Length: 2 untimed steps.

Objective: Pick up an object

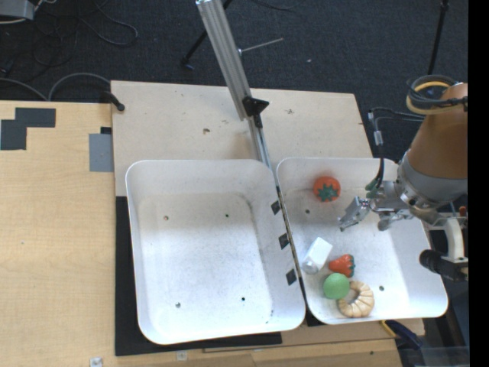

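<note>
The jaws [365, 214] hang over the right bin [428, 300] with nothing between them, seemingly poised to choose an object — how far they gape is too blurred to tell. A tomato [326, 189] lies just beyond them; block [317, 252], pepper [342, 264], green ball [335, 286] and pastry [357, 300] cluster nearer the camera — the arm's upper part is cut off.

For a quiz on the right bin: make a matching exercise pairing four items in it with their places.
Items:
1. tomato
2. white block
3. green ball
4. tool

Places:
A. near the bin's front edge, touching the tan ring-shaped toy
B. by the divider between the bins
C. far part of the bin, alone
D. above the bin's middle, reaching in from the right

Pairs: 1-C, 2-B, 3-A, 4-D
</note>
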### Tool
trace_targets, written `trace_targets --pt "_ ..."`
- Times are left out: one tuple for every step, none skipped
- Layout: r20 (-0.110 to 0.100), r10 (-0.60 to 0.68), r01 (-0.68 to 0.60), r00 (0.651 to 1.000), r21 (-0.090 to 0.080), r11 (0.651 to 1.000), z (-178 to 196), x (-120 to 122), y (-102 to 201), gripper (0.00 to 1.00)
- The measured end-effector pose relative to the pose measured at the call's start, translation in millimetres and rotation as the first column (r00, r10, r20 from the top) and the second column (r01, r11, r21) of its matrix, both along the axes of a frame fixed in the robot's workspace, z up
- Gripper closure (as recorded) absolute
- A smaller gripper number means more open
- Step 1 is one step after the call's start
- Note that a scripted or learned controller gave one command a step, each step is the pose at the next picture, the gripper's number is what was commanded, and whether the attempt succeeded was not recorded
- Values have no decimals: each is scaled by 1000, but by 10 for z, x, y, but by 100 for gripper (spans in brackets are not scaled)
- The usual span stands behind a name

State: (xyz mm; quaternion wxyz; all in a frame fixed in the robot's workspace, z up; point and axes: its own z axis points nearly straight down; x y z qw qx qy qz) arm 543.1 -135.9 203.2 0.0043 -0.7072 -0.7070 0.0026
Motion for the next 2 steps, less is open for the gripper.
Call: trace_targets --pt "1 0 0 1000 0 1000 -441 -27 -14 0" --pt "17 -1 2 1000 -1 1000 -849 -20 -76 0"
